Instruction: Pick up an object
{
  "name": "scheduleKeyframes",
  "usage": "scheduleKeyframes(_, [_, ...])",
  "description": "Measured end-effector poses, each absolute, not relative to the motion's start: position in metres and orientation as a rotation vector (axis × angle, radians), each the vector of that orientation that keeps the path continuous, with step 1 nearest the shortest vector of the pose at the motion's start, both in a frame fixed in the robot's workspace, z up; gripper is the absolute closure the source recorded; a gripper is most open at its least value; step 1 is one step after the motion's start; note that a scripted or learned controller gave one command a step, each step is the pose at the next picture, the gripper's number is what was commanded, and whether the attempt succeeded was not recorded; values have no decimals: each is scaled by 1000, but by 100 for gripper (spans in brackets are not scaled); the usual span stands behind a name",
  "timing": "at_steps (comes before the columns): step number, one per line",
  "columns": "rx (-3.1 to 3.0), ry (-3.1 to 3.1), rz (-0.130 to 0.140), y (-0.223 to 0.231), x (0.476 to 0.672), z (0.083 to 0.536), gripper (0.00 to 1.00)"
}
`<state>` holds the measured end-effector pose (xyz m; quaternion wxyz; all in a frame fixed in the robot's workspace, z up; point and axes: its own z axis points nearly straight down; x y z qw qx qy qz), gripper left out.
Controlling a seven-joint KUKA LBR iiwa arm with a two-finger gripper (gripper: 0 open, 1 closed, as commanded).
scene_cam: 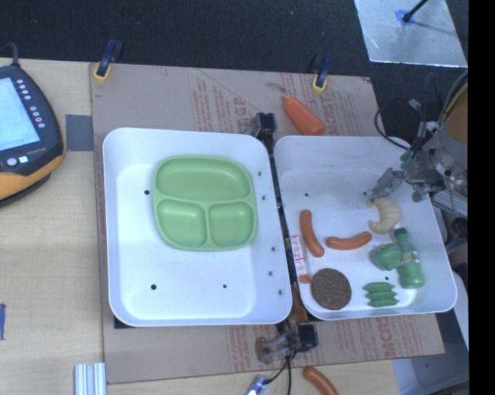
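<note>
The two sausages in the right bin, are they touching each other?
Apart. The camera view shows white bin floor between the upright sausage and the lying sausage.

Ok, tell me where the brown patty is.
The brown patty lies in the right bin, near its front left corner, below a sausage and left of the green ridged piece.

Two white bins (124, 220). Pale green divided plate (205, 202). Orange-red sausages (311, 232), (348, 240). Dark brown patty (330, 288), speckled. Cream croissant (386, 215). Green bottle (407, 262); green ridged piece (381, 294) at 5 o'clock. Orange carrot (303, 115) at 12 o'clock.
</note>
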<state>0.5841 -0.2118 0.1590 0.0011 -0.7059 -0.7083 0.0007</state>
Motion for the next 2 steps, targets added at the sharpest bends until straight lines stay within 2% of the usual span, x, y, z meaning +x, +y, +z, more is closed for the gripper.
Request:
scheduleKeyframes(1, [-2212,-2225,4,-129,651,91,0])
scheduleKeyframes(2, [-2212,-2226,6,-94,656,92,0])
